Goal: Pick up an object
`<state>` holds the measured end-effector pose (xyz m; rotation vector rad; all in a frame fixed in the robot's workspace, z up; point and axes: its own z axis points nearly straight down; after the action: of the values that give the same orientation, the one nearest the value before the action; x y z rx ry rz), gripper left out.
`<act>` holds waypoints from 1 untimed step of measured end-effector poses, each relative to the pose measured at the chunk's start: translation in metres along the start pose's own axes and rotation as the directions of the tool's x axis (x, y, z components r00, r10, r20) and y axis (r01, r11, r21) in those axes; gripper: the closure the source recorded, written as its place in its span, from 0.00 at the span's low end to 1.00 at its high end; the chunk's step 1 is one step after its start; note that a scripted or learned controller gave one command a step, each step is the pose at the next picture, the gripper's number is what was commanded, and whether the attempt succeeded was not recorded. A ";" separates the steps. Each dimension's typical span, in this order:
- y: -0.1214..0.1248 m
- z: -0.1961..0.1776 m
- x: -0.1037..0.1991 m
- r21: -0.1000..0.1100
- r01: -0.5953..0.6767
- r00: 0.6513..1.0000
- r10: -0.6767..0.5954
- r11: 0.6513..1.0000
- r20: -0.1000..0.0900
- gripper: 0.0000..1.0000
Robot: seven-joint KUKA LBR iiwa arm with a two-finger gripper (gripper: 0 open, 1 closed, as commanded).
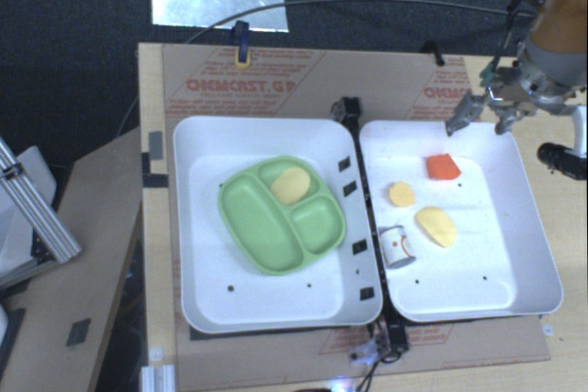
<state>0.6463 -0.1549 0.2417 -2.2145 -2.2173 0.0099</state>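
Arm (556, 23): grey with orange band, reaching in from right, over far right corner of right bin.
Gripper (482, 117): hanging above far edge of right bin, fingers spread wide apart, nothing between them.
Fingers (462, 116): two dark tips pointing down and left, one left, one right; clear of every object.
Right bin (524, 225): shallow, white, holding four loose objects.
Orange block (443, 166): in far part of right bin, just near and left of gripper, apart from it.
Small yellow round piece (401, 194): left of centre in right bin, near and left of orange block, not touching it.
Yellow oval piece (436, 226): middle of right bin, just near and right of round piece.
White cup (396, 245): lying on its side at left edge of right bin, orange mark on it, close to oval piece.
Left bin (207, 161): shallow, white, side by side with right bin, black clips along shared edge.
Green tray (276, 225): three compartments, tilted diagonally in middle of left bin.
Pale yellow lump (291, 185): resting in far small compartment of green tray.
Board (276, 78): brown, printed red lettering, under both bins.
Blue and yellow clamp (241, 44): at far edge of board, left side.
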 end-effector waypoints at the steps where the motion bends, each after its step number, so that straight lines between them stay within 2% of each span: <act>1: 0.002 -0.008 0.000 -0.012 0.002 1.000 -0.002 1.000 0.002 0.00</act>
<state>0.6486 -0.1546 0.2495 -2.2193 -2.2268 -0.0015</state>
